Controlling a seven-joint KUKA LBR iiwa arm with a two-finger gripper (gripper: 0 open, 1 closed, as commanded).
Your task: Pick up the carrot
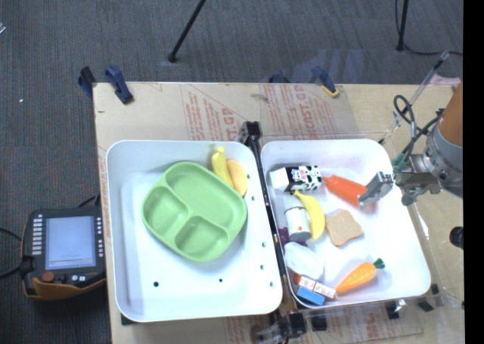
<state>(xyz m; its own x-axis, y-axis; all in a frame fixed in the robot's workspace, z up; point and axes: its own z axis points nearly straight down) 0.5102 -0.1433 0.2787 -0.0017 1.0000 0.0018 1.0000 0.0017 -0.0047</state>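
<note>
The carrot (355,278), orange with a green top, lies in the near right corner of the right bin (412,248). My gripper (392,190) hangs over that bin's far right side, farther back than the carrot and apart from it. Its two grey fingers (376,187) stand apart, so it is open with nothing between them. The left finger is right beside an orange-red toy (344,188).
The right bin also holds a banana (313,212), a bread slice (344,227), a cow-patterned carton (305,177), a small bottle (296,221), a white lump (304,261) and a red-blue box (314,289). The left bin (128,274) bears a green divided plate (194,210) and yellow fruit (230,172).
</note>
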